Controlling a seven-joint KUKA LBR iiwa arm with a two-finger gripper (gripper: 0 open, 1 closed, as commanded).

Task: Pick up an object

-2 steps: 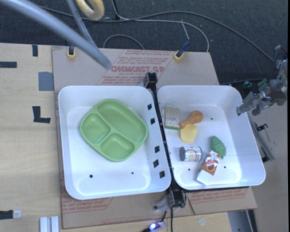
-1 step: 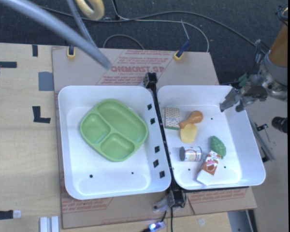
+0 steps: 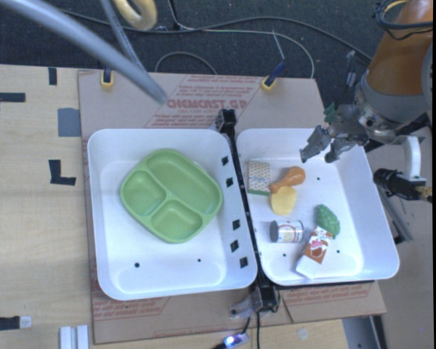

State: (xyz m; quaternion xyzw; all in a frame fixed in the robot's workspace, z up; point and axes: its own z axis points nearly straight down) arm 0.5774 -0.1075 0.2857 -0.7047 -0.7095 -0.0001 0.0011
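My gripper (image 3: 323, 149) hangs over the upper part of the right bin (image 3: 374, 217), its two dark fingers spread apart with nothing between them. Below and to its left in that bin lie a drumstick-shaped orange toy (image 3: 287, 178) touching a yellow piece (image 3: 283, 200), a checkered sponge-like block (image 3: 259, 176) beside them, a small can (image 3: 286, 232) on its side, a green broccoli-like toy (image 3: 327, 219) and a red-and-white carton (image 3: 314, 251). A green sectioned plate (image 3: 171, 195) rests in the left bin (image 3: 105, 224).
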